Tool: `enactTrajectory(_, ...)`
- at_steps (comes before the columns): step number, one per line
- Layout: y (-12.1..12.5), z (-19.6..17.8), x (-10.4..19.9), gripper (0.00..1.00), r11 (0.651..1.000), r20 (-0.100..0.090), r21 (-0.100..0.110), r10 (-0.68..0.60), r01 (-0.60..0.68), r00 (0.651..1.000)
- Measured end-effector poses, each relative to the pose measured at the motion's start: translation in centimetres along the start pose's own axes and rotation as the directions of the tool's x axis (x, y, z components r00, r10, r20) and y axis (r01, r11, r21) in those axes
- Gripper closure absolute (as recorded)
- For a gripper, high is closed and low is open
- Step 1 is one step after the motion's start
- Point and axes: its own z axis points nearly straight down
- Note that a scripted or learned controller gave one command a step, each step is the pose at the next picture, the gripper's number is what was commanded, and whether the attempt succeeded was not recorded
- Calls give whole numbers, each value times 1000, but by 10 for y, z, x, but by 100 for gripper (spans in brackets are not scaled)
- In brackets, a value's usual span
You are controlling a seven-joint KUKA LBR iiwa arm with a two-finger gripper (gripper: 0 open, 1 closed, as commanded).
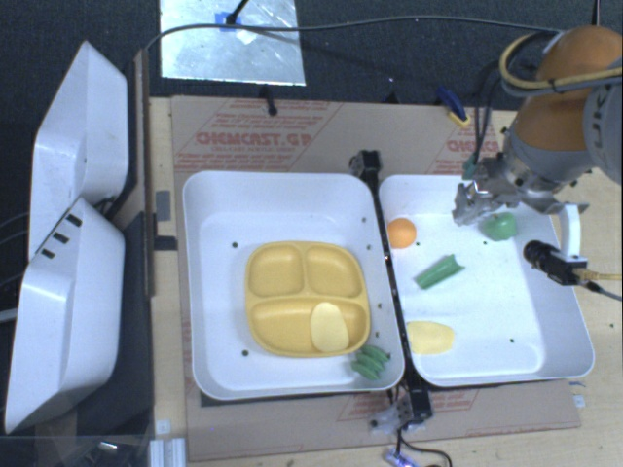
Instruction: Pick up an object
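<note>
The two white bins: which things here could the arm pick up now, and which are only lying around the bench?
Could be picked:
- orange ball
- green stick
- round green piece, beside the gripper
- pale yellow piece
- yellow tray
- ridged green piece

Lying around:
- silver sheet
- cardboard
- black cable

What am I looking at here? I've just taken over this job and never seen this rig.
One camera looks down at a slant on two white bins. The grey and orange arm reaches in from the right; its end effector is low over the right bin, beside a green ball. That bin also holds an orange ball, a green stick and a yellow piece. The left bin holds a yellow tray with a pale piece in it, and a green item.
</note>
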Motion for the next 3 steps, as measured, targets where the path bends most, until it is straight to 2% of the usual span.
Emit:
enactTrajectory(1,1,-49,0,100,1000,0,0,1,-1,1000)
enactTrajectory(3,-5,-47,98,100,1000,-1,5,-3,3,1000)
